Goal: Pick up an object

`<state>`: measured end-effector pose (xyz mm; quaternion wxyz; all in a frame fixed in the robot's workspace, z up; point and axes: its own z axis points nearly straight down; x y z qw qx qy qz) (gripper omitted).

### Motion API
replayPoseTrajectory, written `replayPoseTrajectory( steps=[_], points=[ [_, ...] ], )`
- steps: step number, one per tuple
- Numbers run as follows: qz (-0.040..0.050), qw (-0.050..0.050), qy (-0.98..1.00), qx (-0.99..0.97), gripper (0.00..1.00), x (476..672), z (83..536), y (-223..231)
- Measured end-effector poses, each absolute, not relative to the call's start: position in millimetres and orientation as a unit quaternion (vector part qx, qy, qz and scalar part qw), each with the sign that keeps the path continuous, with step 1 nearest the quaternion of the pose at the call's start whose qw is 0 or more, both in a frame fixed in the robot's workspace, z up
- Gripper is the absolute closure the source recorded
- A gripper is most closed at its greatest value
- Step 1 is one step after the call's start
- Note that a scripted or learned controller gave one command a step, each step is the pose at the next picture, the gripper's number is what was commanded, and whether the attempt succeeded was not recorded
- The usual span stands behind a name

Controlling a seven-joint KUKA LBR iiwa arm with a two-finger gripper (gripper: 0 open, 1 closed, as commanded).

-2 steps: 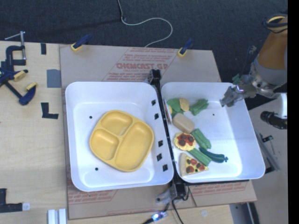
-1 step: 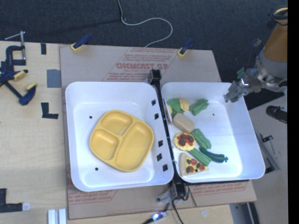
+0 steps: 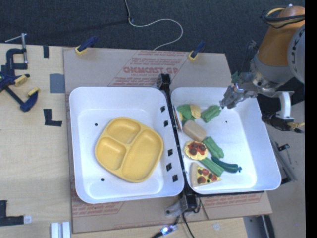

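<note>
Lowest in the frame, along the bottom edge of the right bin [image 3: 265, 180], lies a pizza slice toy [image 3: 203, 174], with a round pizza toy [image 3: 196, 149] just above it and a dark green cucumber toy [image 3: 227, 164] to its right. Further up sit a tan bread roll toy [image 3: 194, 131], a corn cob toy [image 3: 188, 112] and a green pepper toy [image 3: 211, 113]. All are crowded toward the bin's left wall, leaving its right half bare, which in my judgement gives the arm room to descend from that side.

At upper right the hand [image 3: 231, 98] hangs just above and right of the green pepper toy, not touching it as far as the slant shows; whether it is spread or pressed together I cannot tell. Nothing shows in its hold, so the pick looks not yet made, and the pepper seems the likely target.

In the left bin [image 3: 81, 148] rests a yellow divided plate [image 3: 129, 148]. Both bins sit on a cardboard sheet [image 3: 143, 68] pinned by clamps [image 3: 85, 44] to the pale wooden worktop [image 3: 29, 152]; dark carpet [image 3: 59, 9] with a white cable [image 3: 153, 24] lies beyond.
</note>
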<state>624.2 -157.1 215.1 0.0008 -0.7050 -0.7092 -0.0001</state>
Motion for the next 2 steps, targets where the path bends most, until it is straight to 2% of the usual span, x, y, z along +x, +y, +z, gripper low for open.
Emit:
replayPoseTrajectory(
  steps=[1, 2],
  points=[
    [0.0003, 0.001, -0.709, -0.705, 1.0, 621.4, 210.8, -105.7],
    [0.0, 0.001, -0.71, -0.704, 1.0, 629.1, 207.3, -44.2]
  ],
)
